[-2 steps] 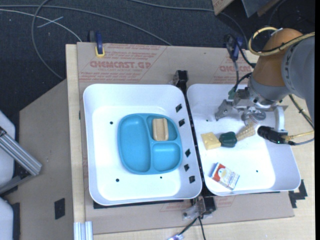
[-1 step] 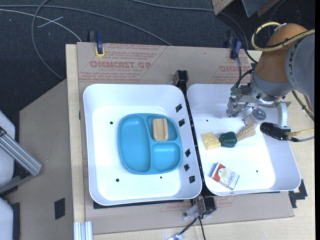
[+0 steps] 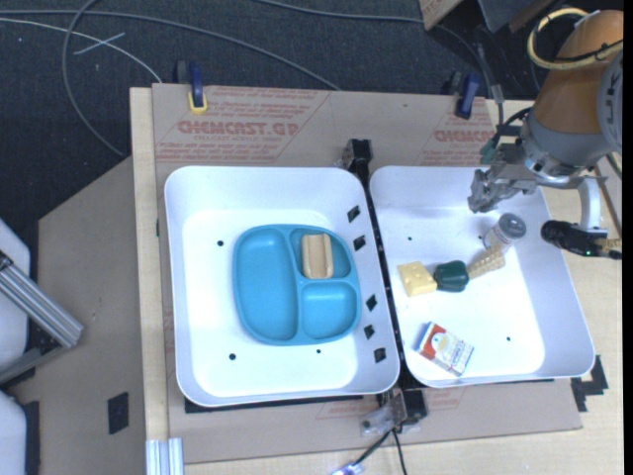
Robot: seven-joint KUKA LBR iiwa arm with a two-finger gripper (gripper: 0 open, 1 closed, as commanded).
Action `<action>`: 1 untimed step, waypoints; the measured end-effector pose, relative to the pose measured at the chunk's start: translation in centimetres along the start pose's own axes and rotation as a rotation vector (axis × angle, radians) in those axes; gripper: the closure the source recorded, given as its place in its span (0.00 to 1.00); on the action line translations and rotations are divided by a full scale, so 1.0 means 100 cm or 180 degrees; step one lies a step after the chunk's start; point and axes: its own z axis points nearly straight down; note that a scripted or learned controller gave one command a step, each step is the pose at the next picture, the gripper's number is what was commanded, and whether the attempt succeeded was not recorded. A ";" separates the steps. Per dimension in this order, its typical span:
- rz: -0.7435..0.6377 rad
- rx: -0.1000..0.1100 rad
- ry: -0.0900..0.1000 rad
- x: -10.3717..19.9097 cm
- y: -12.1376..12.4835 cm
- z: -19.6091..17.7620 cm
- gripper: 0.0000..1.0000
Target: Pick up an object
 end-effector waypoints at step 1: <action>-0.0004 0.0000 0.0000 -0.003 -0.001 -0.064 1.00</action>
